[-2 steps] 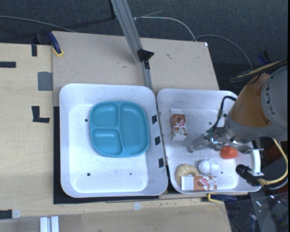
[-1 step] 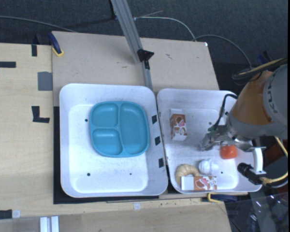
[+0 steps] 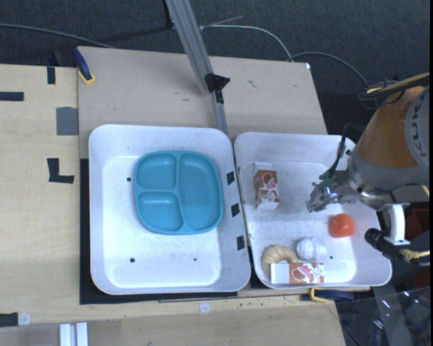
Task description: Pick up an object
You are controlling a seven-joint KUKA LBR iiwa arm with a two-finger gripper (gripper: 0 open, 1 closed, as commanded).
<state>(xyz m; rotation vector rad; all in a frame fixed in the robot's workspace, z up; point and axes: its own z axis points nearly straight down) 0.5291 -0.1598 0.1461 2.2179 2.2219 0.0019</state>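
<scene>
Count: two white bins on the table, left bin (image 3: pixel 105 215) and right bin (image 3: pixel 289 146). Left bin: one blue divided plate (image 3: pixel 179 192). Right bin: five items, namely two small cartons (image 3: pixel 266 187) (image 3: pixel 297 272), one orange-red ball (image 3: pixel 340 226), one croissant-shaped piece (image 3: pixel 276 254), one white object (image 3: pixel 311 249).

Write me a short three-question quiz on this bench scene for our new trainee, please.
1. True or false: the blue divided plate lies in the left bin.
2. Which thing lies nearest the claw? A) croissant B) orange ball C) blue divided plate
3. Fill in: the small carton lies in the ___ bin.

Key: 1 true; 2 B; 3 right.
</scene>
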